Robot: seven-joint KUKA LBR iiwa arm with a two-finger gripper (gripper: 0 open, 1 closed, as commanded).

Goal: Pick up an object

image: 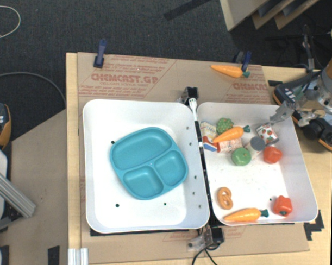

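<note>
The right bin (pixel 295 161) holds several toy foods. A carrot (pixel 229 134) lies at its back left beside a green broccoli piece (pixel 225 125) and a green apple (pixel 241 156). Near the back right sit a strawberry-print block (pixel 266 134), a grey disc (pixel 257 143) and a red tomato (pixel 272 154). Toward the front lie a pretzel (pixel 224 197), a second carrot (pixel 243 215) and a red pepper (pixel 283 205). My gripper (pixel 285 110) hangs over the bin's back right corner, just above and right of the strawberry-print block, with nothing seen in it.
The left bin (pixel 95 127) bears a teal divided plate (pixel 148 163). Another carrot (pixel 228 71) lies on the board behind the bins, next to a blue clamp (pixel 245 61). A second clamp (pixel 99 53) stands at the back left.
</note>
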